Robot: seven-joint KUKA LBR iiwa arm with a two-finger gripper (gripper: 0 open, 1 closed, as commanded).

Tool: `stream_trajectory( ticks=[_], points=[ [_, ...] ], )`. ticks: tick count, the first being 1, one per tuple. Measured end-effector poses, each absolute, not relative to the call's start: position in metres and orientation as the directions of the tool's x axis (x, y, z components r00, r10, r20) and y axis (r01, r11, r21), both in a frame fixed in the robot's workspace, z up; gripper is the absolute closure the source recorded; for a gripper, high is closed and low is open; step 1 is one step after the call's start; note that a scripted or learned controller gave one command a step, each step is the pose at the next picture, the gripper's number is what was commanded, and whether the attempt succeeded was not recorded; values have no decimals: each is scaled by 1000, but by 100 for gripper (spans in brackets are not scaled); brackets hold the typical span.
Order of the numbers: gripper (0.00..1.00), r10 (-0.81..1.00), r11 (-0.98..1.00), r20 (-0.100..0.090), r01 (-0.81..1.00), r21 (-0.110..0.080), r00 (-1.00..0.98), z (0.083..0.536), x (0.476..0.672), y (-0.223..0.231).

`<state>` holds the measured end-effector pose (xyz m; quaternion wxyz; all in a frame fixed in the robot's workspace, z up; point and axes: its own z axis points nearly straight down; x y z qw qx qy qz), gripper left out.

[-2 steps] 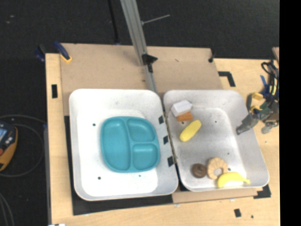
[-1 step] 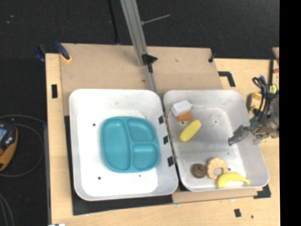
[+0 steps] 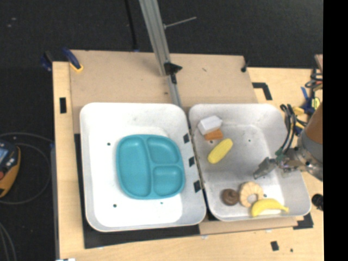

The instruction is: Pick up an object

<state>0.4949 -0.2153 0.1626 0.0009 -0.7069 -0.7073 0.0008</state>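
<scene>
Claw (image 3: 264, 169) was seen low over the right bin (image 3: 261, 116), near the round pastry (image 3: 252, 191) and the banana (image 3: 268, 206) at the front edge; whether anything was gripped could not be told. Both were judged light toys, the banana smooth and slippery, best taken across its narrow middle.

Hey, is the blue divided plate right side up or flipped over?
Right side up: the blue plate in the left bin shows three recessed compartments facing the camera.
</scene>
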Motion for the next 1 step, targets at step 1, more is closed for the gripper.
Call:
stream_trajectory(
  ticks=[1],
  points=[
    [0,1000,0,-1,1000,-1,0,109,499,-226]
  ],
)
